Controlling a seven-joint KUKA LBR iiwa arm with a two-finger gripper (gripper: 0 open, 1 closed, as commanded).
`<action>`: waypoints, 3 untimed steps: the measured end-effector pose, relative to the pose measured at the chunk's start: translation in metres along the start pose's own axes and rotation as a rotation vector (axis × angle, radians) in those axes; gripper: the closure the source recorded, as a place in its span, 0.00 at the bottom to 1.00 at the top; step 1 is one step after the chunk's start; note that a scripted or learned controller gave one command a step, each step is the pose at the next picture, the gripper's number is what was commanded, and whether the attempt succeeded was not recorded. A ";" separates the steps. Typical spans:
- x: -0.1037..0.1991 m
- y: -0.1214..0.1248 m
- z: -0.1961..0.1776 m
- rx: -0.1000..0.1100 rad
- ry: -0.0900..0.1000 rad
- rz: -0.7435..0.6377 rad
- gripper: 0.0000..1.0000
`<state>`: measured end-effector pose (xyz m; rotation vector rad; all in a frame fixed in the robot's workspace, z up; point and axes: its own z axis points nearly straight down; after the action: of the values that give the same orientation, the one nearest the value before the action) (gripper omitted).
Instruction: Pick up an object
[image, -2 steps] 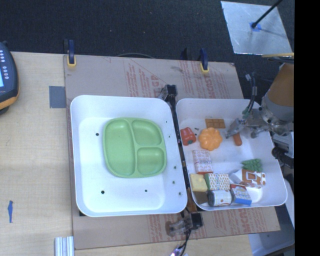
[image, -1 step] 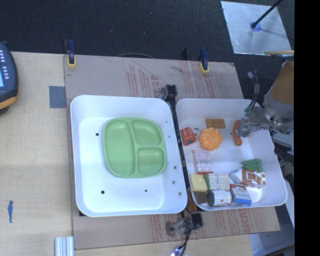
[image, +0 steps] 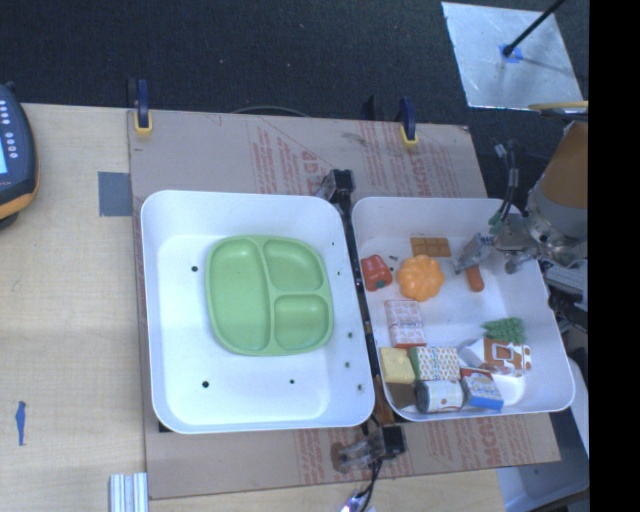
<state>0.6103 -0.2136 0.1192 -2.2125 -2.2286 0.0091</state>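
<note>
Orange and lobed like a small pumpkin, one toy (image: 421, 277) sits in the upper middle of the right bin (image: 560, 375), loose and touched by nothing; just left of it lies a red toy (image: 375, 271), above it a flat tan cracker-like piece (image: 430, 245), and to its right a short orange-red stick (image: 475, 280). The end effector (image: 492, 243) hangs over the bin's far right corner, close to that stick, and whether it is apart or together cannot be told from this slant. Below the pumpkin lies a pale printed packet (image: 405, 322); along the bin's near edge crowd a yellow block (image: 396, 365), a patterned carton (image: 437, 362), a dark can (image: 440, 396) and a blue-and-white box (image: 485, 391), with a green leafy toy (image: 505, 329) and a small orange-and-white box (image: 507, 354) toward the right wall. The left bin (image: 170, 300) holds a green divided plate (image: 269, 295) at its middle. Brown cardboard (image: 250, 150) lies under both bins on the desk (image: 60, 300)
</note>
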 end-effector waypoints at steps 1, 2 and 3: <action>-0.001 0.000 -0.011 -0.001 -0.002 0.000 1.00; -0.001 0.000 -0.011 0.000 -0.002 -0.001 0.00; 0.003 -0.005 0.030 0.002 0.004 0.005 0.00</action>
<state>0.6055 -0.2111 0.0896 -2.2149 -2.2202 0.0077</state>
